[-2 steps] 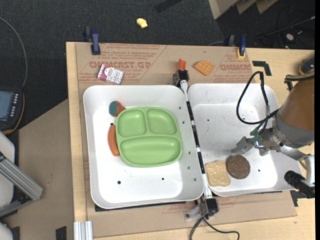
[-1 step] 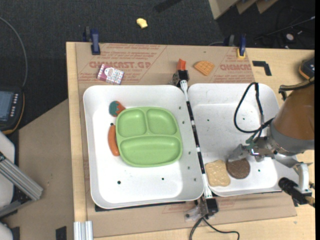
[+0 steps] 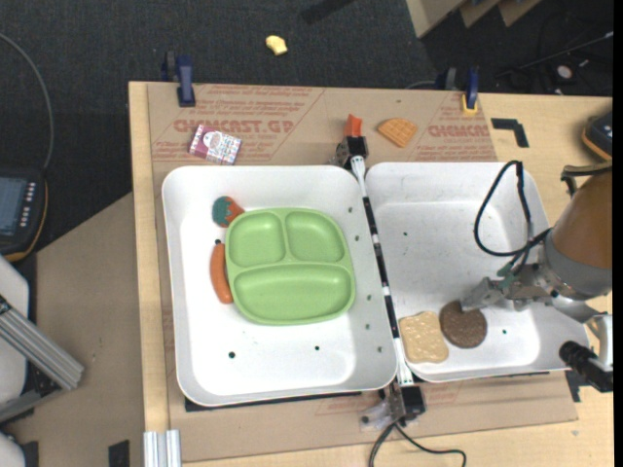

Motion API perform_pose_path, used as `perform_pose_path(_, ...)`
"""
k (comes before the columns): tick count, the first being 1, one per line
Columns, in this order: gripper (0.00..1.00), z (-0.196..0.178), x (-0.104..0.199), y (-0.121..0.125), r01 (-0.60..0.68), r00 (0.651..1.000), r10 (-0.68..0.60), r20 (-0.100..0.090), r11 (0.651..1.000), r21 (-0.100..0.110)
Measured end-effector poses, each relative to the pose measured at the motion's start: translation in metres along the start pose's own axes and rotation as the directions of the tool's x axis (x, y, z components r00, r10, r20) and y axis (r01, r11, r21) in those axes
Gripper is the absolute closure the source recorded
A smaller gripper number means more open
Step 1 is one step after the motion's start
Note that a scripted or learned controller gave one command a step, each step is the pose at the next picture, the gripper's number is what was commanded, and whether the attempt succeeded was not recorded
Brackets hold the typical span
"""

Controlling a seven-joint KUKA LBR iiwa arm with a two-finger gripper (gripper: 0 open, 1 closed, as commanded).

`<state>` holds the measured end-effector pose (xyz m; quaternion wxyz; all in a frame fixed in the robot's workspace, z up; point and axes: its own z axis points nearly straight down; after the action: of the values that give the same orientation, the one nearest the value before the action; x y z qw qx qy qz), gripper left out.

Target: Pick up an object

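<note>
I'd lower the jaws [image 3: 479,300] squarely over the brown disc [image 3: 463,325] by the right bin's [image 3: 428,193] front edge; I can't tell their state.

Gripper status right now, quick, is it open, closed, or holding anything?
Gripper: open or shut cannot be told; it sits low in the right bin beside the brown round patty, with nothing visibly between its fingers.

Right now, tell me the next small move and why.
Probably ease the tool down and slightly left onto the brown patty. It sits just above the patty's upper edge in the right bin, with the tan cracker touching the patty's left side.
</note>
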<state>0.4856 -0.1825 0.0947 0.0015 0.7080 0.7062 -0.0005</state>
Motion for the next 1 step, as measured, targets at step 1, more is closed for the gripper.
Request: perform_pose_path(1, 0.00, -0.0505, 0.0186, 0.0209, 0.005, 1.000, -0.005, 0.000, 1.000, -0.005)
